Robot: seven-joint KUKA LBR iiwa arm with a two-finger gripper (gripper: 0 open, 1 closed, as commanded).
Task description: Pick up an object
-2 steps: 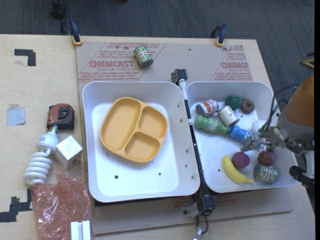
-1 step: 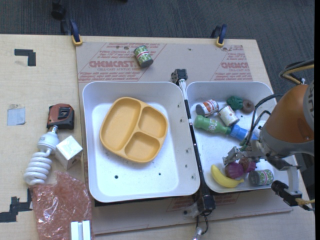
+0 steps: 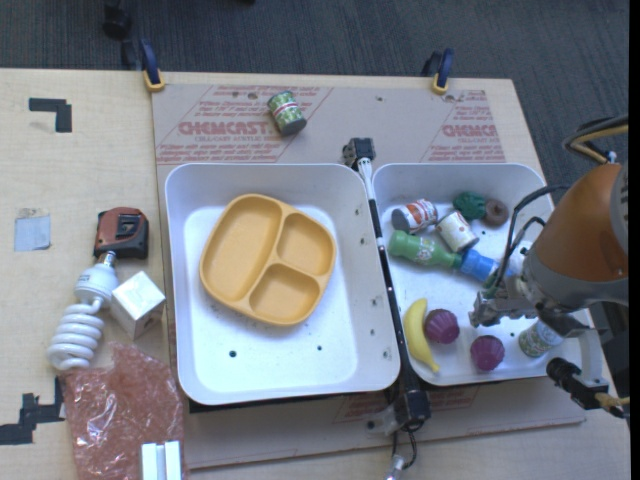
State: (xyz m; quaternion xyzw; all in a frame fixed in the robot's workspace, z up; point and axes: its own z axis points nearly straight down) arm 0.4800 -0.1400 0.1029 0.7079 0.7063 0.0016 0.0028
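A: Any writing you can read from the camera above the bench?

B: The cardboard sheet [image 3: 225, 118] under the bins is printed "CHEMCAST" in red, once at far left and again, partly cut off, at far right. A small green can [image 3: 286, 112] lies on it, label too small to read.

A: And the gripper [image 3: 497, 303]?

B: It hangs low over the right bin [image 3: 400, 183], near that bin's right side, just beside a purple ball [image 3: 442, 325] and a darker purple one [image 3: 487, 351]. Whether its fingers are apart or together I cannot tell; nothing shows between them.

A: What else lies in that bin?

B: A banana [image 3: 417, 336] at the near left, a green bottle [image 3: 424, 250] with a blue cap, and a small can [image 3: 416, 214] at the far side. The left bin [image 3: 195, 358] bears a yellow divided plate [image 3: 267, 258].
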